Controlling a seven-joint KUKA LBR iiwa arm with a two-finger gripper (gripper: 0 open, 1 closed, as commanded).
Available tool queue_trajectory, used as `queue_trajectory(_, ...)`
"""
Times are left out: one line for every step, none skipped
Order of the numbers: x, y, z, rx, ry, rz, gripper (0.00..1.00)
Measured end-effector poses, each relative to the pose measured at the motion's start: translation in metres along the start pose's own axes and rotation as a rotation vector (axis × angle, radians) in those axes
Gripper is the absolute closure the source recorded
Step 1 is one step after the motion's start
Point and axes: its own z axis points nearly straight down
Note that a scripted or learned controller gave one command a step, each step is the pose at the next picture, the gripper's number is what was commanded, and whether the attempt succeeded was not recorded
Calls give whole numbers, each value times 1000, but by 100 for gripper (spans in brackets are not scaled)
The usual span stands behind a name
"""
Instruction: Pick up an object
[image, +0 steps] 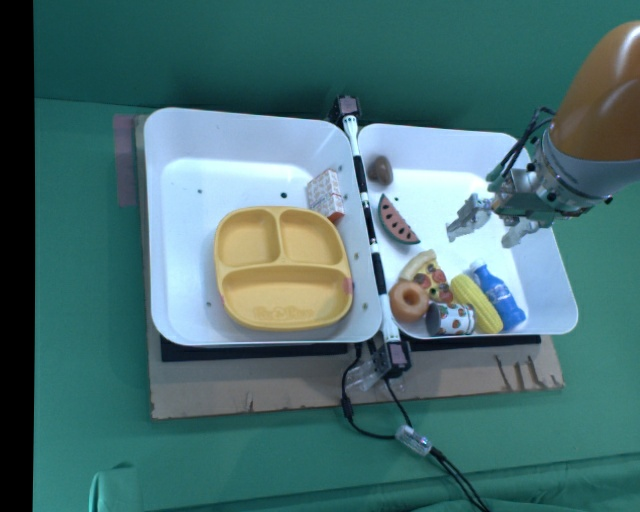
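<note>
Gripper (490, 222) spread open, nothing between fingers, hanging over right bin (545, 262) | nothing picked yet | nearest candidates: blue bottle (498, 294), corn (477, 303), pizza slice (428, 272), all lying below in bin's near corner | descent, closing and lift all left to do

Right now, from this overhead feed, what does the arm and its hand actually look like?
The arm is a thick rounded link with a glossy orange band, with grey metal below it toward the wrist. Thin dark cables, one greenish, loop along the wrist's left side. The hand is a compact silver-grey metal block ending in two short pale fingers.
</note>
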Motion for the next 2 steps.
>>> queue_trajectory(-87,47,124,-2,-3,0,0)
queue_trajectory(-93,108,129,-11,-6,-2,0)
